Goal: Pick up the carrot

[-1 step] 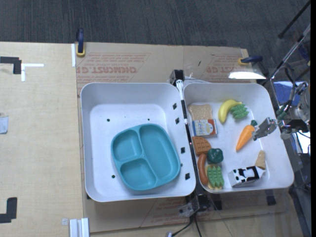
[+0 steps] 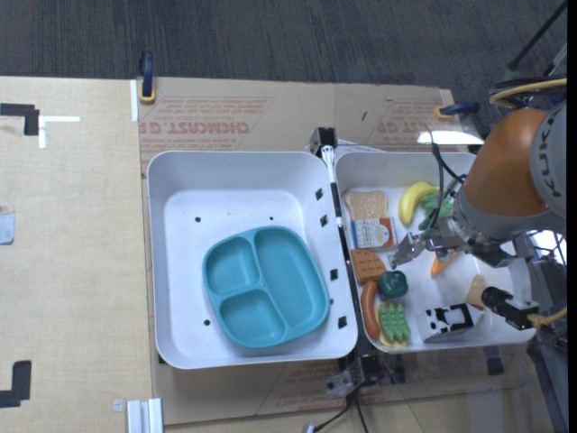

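A small piece of the orange carrot (image 2: 438,262) shows in the right bin (image 2: 505,336), just below the wrist of my arm, which hides the rest of it. My gripper (image 2: 410,246) hangs low over the middle of that bin. It points left, a little left of the carrot, between a small printed carton (image 2: 371,233) and a dark green toy (image 2: 392,284). Nothing shows in its grasp.
The right bin also holds a banana (image 2: 412,199), a bread slice (image 2: 366,204), a waffle-like square (image 2: 367,264), a hot dog (image 2: 368,307), a green and yellow corn (image 2: 394,323), a black and white piece (image 2: 448,321) and a tan wedge (image 2: 475,289). A teal divided plate (image 2: 264,285) lies in the left bin (image 2: 180,188).
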